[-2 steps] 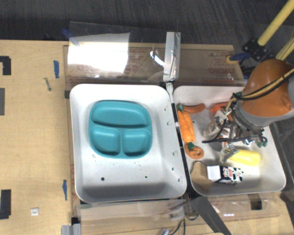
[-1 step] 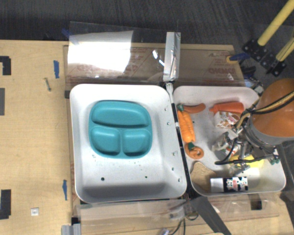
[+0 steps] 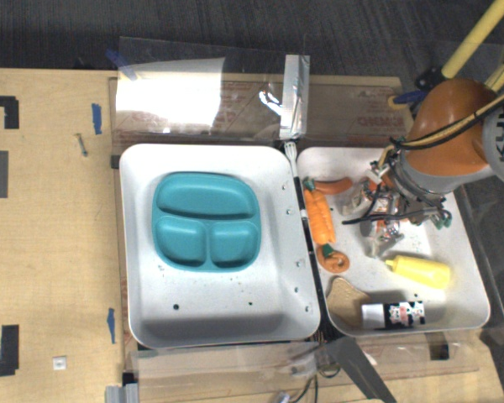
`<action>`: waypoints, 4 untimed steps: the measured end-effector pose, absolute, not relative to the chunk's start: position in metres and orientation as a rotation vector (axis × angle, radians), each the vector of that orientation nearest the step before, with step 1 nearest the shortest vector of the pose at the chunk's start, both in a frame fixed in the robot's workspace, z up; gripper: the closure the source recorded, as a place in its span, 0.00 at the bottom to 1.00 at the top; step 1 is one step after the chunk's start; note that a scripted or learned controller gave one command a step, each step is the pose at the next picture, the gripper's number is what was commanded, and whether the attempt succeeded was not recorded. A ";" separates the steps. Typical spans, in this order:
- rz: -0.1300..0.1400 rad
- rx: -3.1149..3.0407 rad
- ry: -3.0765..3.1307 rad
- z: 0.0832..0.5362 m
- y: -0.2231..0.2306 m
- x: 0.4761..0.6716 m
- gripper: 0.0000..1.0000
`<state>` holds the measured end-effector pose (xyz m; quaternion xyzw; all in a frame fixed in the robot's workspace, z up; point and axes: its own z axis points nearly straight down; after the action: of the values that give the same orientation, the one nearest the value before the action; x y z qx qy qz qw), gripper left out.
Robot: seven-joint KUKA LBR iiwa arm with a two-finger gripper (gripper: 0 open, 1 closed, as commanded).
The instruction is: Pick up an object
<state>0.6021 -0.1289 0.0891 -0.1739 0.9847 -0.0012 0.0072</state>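
The right bin [image 3: 473, 296] holds several small objects. An orange carrot [image 3: 320, 217] lies along its left wall, with a reddish sausage [image 3: 333, 185] above it and a small orange ring-shaped piece [image 3: 336, 263] below it. A yellow oblong object [image 3: 420, 270] lies to the right of the middle. A black and white bottle [image 3: 393, 314] rests on its side near the front wall, beside a tan flat piece [image 3: 343, 297]. My gripper [image 3: 385, 225] hangs low over the middle of this bin, just above the yellow object and right of the carrot. Cables and the wrist hide what is under it.
The left bin [image 3: 151, 313] holds a teal divided plate [image 3: 207, 219]. A clear plastic sheet [image 3: 202, 99] and a metal post [image 3: 295, 95] stand behind the bins. The grey arm with its orange band [image 3: 449, 120] comes in over the right bin's far right corner.
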 end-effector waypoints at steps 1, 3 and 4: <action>-0.003 -0.272 3.126 0.108 -0.218 0.504 0.00; 0.004 -0.595 3.074 0.088 -0.218 0.584 0.00; 0.005 -0.799 3.034 0.088 -0.221 0.621 0.00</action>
<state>0.6215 -0.2208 0.0885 -0.2547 0.9670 0.0015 0.0023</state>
